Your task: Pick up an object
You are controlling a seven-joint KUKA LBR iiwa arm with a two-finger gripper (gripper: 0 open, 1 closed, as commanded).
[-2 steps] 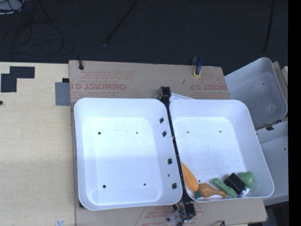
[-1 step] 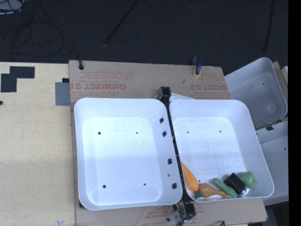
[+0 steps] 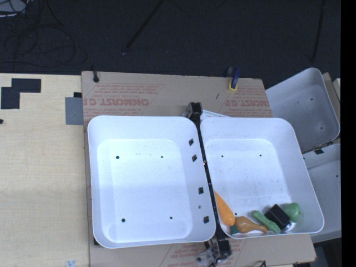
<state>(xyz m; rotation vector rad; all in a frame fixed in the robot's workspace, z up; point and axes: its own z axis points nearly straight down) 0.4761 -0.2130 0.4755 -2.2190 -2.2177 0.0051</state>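
Objects bunched in the right bin's near corner: orange piece lies diagonal along the divider, tan piece, green stick, black block, green lump, possibly touching. Fingers' state: can't tell. Left bin holds no pickable object.

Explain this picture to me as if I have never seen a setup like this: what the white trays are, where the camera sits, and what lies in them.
One camera looks down at a slant on a workbench. Two shallow white plastic bins sit side by side on a brown cardboard sheet: the left bin and the right bin. A few small things huddle in the right bin's near corner: an orange carrot-shaped toy, a tan curved piece, a green elongated toy, a small black block and a round green piece. They are meant for a robot arm to pick up.
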